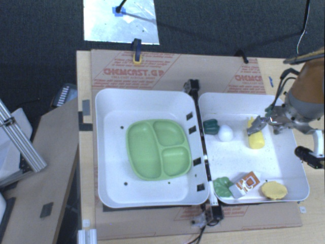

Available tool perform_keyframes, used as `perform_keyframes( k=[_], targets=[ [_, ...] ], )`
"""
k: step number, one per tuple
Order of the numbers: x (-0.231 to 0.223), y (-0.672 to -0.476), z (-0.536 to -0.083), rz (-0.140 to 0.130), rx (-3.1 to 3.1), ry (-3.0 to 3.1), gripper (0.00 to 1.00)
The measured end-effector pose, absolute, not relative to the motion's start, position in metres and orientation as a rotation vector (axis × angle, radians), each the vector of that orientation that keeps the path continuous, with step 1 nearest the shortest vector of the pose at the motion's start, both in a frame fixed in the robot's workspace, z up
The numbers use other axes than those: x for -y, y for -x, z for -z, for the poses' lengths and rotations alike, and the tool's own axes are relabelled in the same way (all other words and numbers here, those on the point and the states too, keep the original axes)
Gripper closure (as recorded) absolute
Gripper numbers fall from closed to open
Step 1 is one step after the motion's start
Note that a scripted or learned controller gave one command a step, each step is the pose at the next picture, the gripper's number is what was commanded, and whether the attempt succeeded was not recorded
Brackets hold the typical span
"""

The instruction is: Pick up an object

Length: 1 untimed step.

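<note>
A tan cardboard-covered tabletop (167, 67) on dark carpet carries two shallow white bins side by side. The left bin (109, 111) holds a light green divided plastic plate (157, 149). In the right bin (289, 166), the grey arm's gripper (258, 127) hangs just above a yellow block (256, 139) near the far right corner; whether its jaws are open or closed I cannot tell. A white ball (225, 133) touches a dark green piece (210, 125). Along the near wall lie a green lump (221, 186), an orange-and-white carton (245, 183) and a yellow round sponge (274, 189).
</note>
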<state>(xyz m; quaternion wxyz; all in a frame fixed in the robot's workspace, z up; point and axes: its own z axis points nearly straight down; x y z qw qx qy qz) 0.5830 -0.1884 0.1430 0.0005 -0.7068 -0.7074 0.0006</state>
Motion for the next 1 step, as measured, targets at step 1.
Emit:
perform_keyframes(
  k=[1],
  targets=[
    [0.1877,-0.5827,-0.0907,-0.002,2.221,2.219,0.00]
  ],
)
